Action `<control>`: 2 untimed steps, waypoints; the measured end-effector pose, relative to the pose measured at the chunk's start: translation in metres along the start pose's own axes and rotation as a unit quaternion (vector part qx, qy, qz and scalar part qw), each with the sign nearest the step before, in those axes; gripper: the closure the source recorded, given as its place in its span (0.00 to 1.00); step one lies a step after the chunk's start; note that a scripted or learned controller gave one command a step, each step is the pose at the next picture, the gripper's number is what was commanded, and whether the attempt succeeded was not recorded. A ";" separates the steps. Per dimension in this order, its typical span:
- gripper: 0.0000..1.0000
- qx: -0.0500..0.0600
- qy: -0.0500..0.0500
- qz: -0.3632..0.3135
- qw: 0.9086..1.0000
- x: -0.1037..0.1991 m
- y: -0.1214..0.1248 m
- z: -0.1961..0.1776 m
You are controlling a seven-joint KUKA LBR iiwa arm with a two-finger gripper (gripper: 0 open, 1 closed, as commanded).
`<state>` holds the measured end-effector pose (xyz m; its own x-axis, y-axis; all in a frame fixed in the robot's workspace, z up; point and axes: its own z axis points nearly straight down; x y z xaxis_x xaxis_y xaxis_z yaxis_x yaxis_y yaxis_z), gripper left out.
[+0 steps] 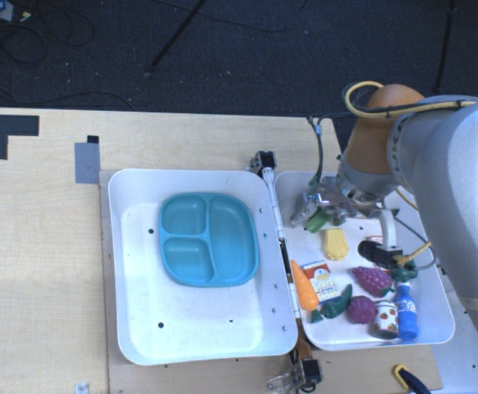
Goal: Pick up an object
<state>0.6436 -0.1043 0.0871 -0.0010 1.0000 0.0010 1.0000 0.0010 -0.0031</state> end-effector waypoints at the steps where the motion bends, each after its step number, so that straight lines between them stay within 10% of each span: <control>1: 0.00 0.000 0.000 0.001 1.000 -0.010 -0.044 -0.001; 2: 1.00 0.000 0.001 0.001 1.000 -0.009 -0.043 -0.012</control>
<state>0.6004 -0.1137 0.0988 0.0010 1.0000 0.0030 1.0000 -0.0009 -0.0022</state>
